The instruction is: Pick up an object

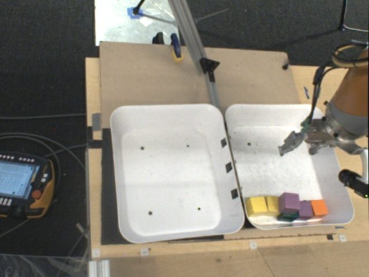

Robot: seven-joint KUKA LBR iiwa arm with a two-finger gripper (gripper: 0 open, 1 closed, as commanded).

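Blocks (286, 206) cluster at the right bin's (260, 119) near edge; the gripper (288, 144) hovers above, jaws' state unclear.

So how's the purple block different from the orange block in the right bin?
The purple block is taller and stands further from the bin's near rim; the orange block is lower and flatter, at the right end of the row. Purple touches a dark green piece; orange touches a smaller purple one. Both sit in the right bin, untouched.

Robot lab — teach pendant (22, 180); bench (150, 74) with bins (173, 117).
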